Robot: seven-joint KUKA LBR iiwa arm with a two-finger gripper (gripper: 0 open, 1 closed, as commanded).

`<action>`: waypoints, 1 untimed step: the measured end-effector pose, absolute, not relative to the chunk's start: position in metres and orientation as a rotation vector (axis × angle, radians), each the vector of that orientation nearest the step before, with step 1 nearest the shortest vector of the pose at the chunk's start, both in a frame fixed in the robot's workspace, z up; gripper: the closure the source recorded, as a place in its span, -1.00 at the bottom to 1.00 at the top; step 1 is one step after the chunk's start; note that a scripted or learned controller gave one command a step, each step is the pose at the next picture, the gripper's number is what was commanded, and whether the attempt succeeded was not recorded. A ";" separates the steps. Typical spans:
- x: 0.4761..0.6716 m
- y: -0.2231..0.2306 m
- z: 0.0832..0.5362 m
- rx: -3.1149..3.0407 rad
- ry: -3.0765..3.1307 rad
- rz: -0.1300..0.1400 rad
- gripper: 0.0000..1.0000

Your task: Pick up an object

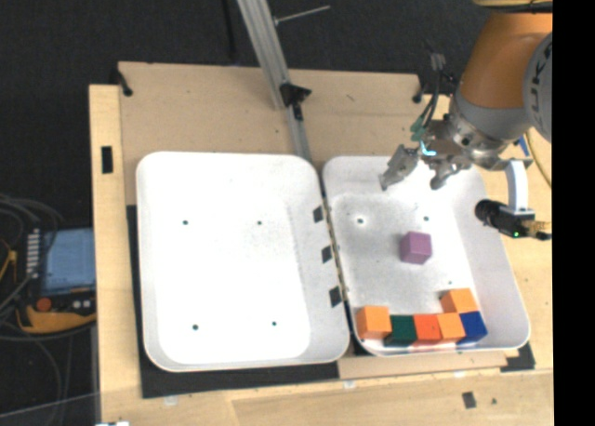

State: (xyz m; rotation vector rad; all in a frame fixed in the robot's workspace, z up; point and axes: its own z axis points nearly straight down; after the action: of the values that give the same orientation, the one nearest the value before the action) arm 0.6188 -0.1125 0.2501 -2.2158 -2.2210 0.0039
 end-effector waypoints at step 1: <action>0.620 -0.112 0.253 -2.219 -2.224 -0.002 -1.00</action>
State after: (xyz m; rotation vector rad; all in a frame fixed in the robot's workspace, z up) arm 0.6197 -0.1124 0.2531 -2.2188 -2.2238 -0.0019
